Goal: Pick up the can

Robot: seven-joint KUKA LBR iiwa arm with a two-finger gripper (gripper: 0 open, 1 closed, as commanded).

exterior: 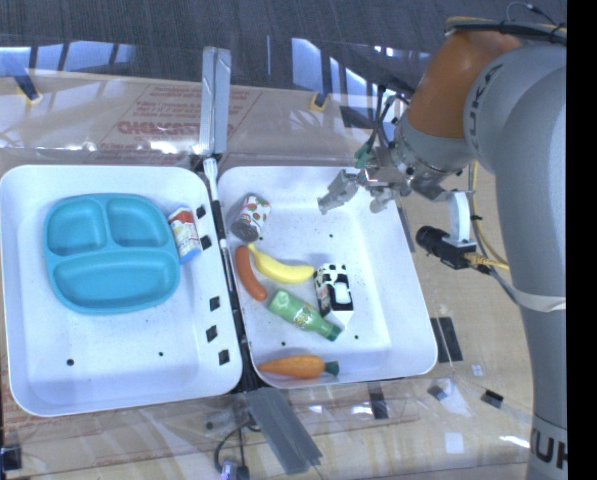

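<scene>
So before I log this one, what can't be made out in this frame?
- End effector: small and blurred in the camera view, so whether it is open or shut is unclear.
- Can: label too small to read.
- Arm: cut off by the bottom edge.

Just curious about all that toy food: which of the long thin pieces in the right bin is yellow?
The curved yellow banana, near the middle of the right white bin. The orange-red sausage lies beside it, the green bottle below, the orange carrot at the bin's near edge.
</scene>
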